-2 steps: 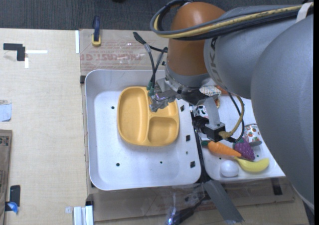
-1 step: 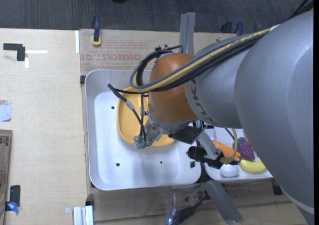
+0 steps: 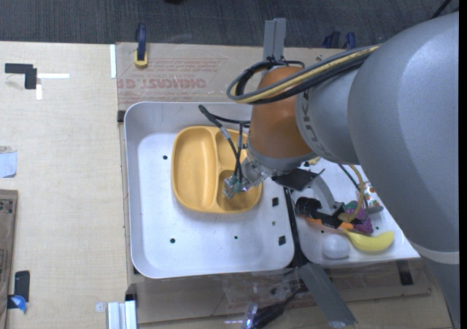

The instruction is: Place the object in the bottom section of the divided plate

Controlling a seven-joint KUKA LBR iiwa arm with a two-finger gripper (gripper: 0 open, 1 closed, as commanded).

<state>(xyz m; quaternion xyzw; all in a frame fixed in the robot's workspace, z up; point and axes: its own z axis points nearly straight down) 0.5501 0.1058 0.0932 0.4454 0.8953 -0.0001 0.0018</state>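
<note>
1. The claw [image 3: 235, 186] is down over the yellow divided plate [image 3: 195, 167], at the plate's 4 o'clock, low above the smaller lower section on its right side.
2. Claw state — I cannot tell; the tip is small and dark against the plate, and nothing can be made out in its grip.
3. The plate lies in the left white bin [image 3: 153, 247], a little toward 12 o'clock of the bin's middle, its large section to 9 o'clock and the two smaller ones to 3 o'clock.
4. The grey arm [image 3: 394, 123] sweeps in from 3 o'clock, its orange band [image 3: 273, 120] sitting right above the plate's 2 o'clock edge, with black and yellow cables looped over it.
5. Over in the right bin [image 3: 325, 258], at 5 o'clock of the plate, a banana [image 3: 371, 241] lies beside a white rounded object [image 3: 336, 246], with an orange piece [image 3: 321, 222] and a purple-green item [image 3: 357, 212] just at 12 o'clock of them — all well apart from the plate.
6. Both bins rest on the pale wooden worktop [image 3: 58, 174].
</note>
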